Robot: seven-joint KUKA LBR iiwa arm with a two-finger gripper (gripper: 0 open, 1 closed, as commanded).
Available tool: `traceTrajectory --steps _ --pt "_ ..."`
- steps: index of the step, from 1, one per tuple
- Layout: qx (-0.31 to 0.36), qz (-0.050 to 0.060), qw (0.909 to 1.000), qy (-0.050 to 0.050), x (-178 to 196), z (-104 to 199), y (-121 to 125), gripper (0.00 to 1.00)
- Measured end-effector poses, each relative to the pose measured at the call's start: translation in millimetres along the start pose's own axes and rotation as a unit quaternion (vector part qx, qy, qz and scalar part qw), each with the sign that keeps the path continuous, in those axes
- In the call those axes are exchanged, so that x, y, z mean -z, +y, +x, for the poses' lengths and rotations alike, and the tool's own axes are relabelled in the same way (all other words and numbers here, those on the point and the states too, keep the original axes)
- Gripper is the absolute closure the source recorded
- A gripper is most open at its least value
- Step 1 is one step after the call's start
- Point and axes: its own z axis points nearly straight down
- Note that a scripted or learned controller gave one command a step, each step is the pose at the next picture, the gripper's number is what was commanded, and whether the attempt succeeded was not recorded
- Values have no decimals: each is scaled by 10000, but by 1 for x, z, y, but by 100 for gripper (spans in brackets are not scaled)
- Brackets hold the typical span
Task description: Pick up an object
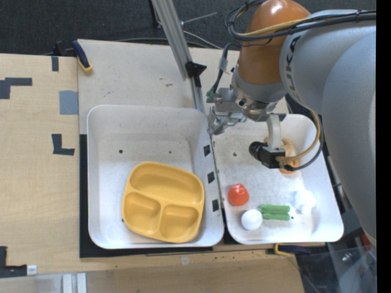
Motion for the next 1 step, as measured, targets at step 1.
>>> traceTrajectory --steps 1 --pt "-4 9 10000 -4 -17 54 18 100"
